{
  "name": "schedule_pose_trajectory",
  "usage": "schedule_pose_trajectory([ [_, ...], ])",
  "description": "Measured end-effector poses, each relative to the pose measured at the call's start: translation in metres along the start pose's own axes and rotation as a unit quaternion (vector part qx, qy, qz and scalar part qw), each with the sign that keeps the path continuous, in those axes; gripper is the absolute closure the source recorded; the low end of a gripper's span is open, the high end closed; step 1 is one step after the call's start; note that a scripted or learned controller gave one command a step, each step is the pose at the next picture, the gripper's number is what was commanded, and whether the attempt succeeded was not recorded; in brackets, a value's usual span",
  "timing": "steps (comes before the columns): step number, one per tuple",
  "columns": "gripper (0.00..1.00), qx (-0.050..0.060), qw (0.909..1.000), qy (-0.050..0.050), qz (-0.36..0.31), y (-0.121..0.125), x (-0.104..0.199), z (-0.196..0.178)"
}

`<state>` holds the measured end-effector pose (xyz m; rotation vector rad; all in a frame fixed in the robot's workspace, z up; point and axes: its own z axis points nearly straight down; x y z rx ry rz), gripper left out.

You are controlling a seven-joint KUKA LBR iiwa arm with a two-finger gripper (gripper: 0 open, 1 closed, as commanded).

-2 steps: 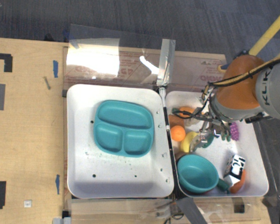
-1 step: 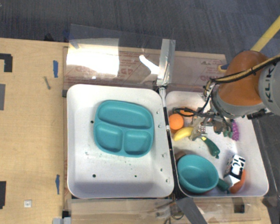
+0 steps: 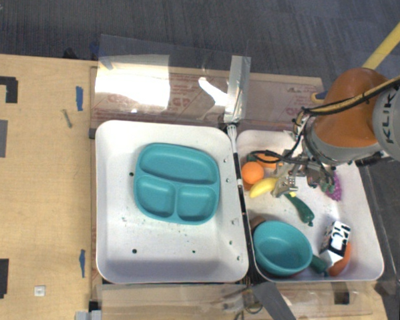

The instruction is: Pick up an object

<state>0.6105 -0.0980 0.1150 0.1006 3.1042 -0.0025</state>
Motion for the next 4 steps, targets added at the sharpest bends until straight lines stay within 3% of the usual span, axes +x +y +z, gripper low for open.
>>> schedule_pose_trajectory([
  [1,0.0,0.0,1.0,0.001,0.0,0.0,0.0,0.001],
  [2,0.0,-0.001,0.9969,0.02,-0.076,-0.003,-0.027,0.025],
  [3,0.0,-0.001,0.9897,0.012,-0.142,-0.065,0.038,0.024],
  [4,0.0,-0.001,0.9918,0.009,-0.127,-0.017,0.058,0.023],
])
